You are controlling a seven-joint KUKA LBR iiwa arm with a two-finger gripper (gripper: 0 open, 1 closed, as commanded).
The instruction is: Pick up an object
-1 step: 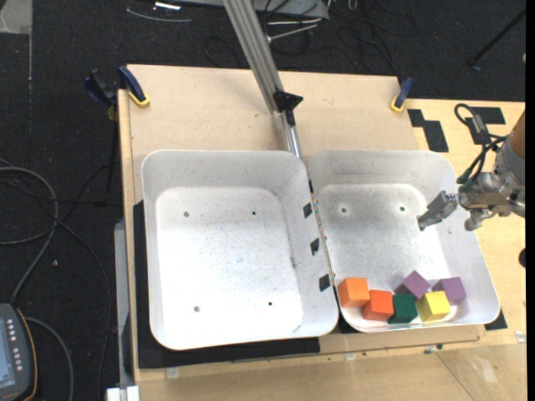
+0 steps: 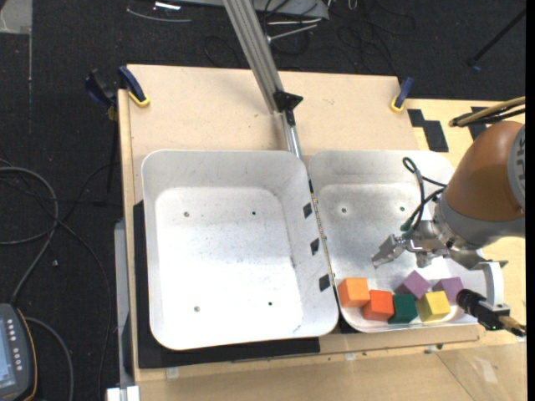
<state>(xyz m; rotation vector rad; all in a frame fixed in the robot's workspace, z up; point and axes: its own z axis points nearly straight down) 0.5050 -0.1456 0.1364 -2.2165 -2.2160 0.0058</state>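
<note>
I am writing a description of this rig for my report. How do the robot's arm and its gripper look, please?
The arm is a thick rounded body, orange on top and grey below. Black cables loop beside it. The gripper is bare silver metal with thin fingers. A white bracket carries a small black part.

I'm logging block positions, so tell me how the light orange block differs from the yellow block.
The light orange block sits at the left end of the cluster in the right bin, while the yellow block sits toward the right end. The light orange block touches the red-orange block; the yellow block touches the green block. Both look like small cubes near the bin's front wall.
</note>
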